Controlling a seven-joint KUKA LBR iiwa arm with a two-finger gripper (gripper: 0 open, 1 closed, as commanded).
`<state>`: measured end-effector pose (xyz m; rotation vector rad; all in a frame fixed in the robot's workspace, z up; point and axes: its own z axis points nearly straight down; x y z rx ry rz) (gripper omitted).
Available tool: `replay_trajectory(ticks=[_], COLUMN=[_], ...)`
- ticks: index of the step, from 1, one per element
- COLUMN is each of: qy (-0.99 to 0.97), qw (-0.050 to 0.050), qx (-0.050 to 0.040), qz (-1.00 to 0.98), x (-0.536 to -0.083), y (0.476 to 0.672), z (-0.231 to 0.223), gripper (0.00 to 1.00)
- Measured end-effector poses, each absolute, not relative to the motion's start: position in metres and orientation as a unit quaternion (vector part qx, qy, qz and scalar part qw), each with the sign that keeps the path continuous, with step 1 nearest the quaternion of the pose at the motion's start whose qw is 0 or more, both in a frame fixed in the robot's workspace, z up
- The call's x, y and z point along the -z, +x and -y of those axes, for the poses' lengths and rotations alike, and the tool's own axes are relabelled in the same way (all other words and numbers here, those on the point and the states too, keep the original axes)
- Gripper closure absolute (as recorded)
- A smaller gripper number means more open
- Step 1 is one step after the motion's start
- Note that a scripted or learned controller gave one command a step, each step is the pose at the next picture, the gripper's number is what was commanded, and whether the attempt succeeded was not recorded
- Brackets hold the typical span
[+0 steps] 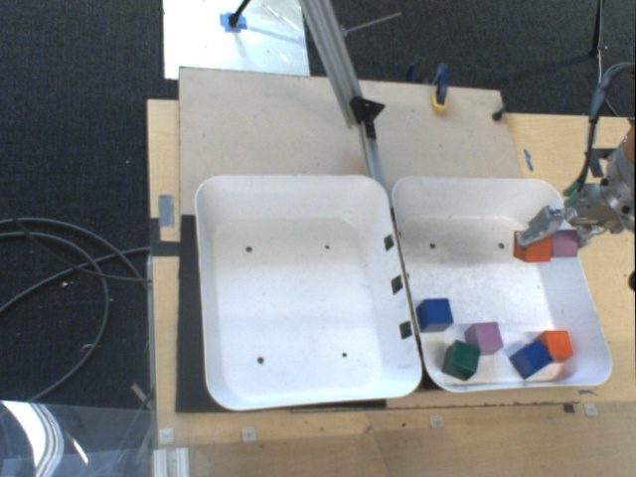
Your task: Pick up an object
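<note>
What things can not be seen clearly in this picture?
- Gripper, camera view: too small and blurred to tell its finger state or any grasp.
- Orange block: its top is covered by the gripper.
- Pale purple block: partly behind the gripper.
- Arm: cut off by the right edge.

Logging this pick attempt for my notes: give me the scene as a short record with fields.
gripper: at right bin's far right side, over the orange block
beside it: pale purple block
near edge of right bin: blue block, green block, purple block, second blue block, second orange block
left bin: no blocks
</note>
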<state>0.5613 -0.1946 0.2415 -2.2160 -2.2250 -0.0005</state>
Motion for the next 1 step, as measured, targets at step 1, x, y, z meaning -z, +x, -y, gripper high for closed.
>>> replay_trajectory(ticks=[1], qy=[-0.706], qw=[-0.001], qx=[0.0007], qz=[0.708], x=[-0.1080], y=[0.5233], z=[0.1475], gripper=[0.00])
